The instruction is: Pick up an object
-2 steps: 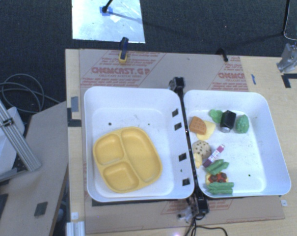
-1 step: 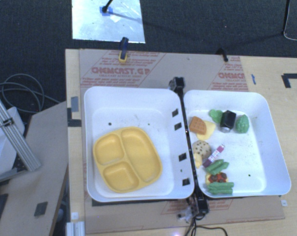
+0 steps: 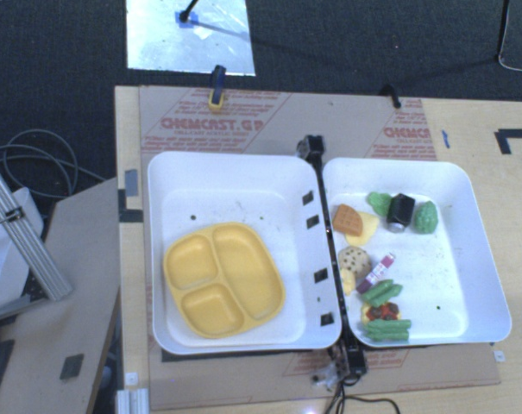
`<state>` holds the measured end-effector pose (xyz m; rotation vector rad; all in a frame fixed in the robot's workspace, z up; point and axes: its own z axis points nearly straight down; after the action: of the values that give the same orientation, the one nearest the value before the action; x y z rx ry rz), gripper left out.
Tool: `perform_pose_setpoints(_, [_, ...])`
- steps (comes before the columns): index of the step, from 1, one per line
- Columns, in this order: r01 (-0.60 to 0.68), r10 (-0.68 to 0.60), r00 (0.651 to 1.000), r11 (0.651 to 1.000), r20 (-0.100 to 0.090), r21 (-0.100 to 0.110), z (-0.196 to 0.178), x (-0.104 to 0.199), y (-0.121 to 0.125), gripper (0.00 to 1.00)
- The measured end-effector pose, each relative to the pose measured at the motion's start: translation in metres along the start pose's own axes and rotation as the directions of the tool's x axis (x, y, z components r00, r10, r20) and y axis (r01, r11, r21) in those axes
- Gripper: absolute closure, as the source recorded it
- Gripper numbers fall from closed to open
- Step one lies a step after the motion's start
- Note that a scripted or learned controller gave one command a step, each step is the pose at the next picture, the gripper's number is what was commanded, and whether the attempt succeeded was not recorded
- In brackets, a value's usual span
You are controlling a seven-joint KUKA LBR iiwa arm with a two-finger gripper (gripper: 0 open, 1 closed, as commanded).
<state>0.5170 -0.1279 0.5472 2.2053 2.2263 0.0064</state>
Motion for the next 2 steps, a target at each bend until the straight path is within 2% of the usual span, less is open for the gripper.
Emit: perform_pose_setpoints(2, [0.008, -0.008, 1.000, 1.000, 0.003, -0.007, -0.023, -0.001, 0.001, 1.00])
